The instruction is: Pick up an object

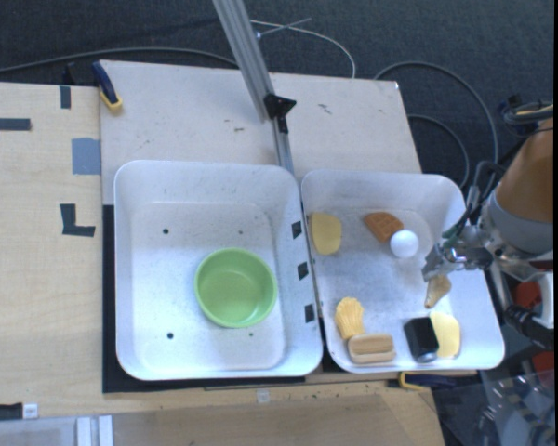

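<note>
Bright, even overhead light, cool bluish cast. White bins [209, 179] near overexposed; fine speckle on floors washed pale. Shadows short and soft: faint one inside green bowl [236, 288], thin dark band under near rim of left bin. White ball [405, 243] blown out, edge barely readable. Dark carpet at far side grainy, low detail. Whole frame slightly soft; arm [525, 189] at right edge blurred, orange smeared. Small items at near right fuzzy-edged. Wooden desk [37, 249] at left evenly lit, no glare.

lab | taped bench [37, 249] | loose cables [418, 68] | metal pole [246, 45]
</note>
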